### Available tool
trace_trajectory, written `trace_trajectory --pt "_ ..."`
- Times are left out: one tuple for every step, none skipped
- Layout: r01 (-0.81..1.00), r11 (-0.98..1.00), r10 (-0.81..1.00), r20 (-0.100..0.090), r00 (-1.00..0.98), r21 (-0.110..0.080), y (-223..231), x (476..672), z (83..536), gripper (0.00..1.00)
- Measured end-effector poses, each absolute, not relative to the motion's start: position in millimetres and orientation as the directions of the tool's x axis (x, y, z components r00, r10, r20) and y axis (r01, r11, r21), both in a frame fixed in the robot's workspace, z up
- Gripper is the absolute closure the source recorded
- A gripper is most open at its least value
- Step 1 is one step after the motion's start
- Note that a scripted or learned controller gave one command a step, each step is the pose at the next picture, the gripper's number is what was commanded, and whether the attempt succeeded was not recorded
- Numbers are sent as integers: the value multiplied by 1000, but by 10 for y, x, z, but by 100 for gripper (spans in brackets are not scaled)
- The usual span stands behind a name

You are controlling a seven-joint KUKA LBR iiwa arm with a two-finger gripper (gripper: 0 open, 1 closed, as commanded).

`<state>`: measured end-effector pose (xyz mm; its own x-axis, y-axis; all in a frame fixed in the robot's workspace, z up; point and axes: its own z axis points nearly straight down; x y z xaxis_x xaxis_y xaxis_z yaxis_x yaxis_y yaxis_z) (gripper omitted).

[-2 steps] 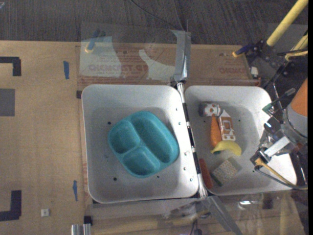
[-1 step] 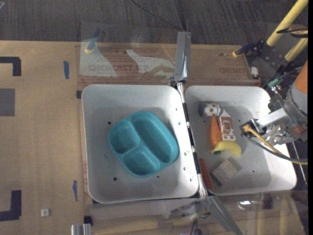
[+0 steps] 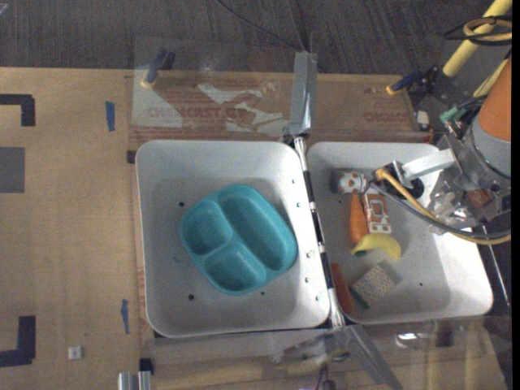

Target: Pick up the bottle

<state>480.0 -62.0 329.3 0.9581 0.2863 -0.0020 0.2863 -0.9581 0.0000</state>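
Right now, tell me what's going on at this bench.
A grey robot arm with an orange band reaches in from the right over the right bin. That bin holds a small bottle near its upper left, an orange carrot-like piece, a yellow banana-shaped piece and a tan sponge-like block. The bottle lies apart from the arm, not picked up. The left bin holds a teal divided plate.

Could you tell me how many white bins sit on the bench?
2. The left bin holds a teal divided plate; the right bin holds the small items, and the arm covers part of it.
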Motion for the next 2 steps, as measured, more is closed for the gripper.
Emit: trace_trajectory --pt "203 -979 203 -5 979 -3 -906 4980 2121 100" --pt "341 -940 341 -2 940 -1 -66 4792 2604 100"
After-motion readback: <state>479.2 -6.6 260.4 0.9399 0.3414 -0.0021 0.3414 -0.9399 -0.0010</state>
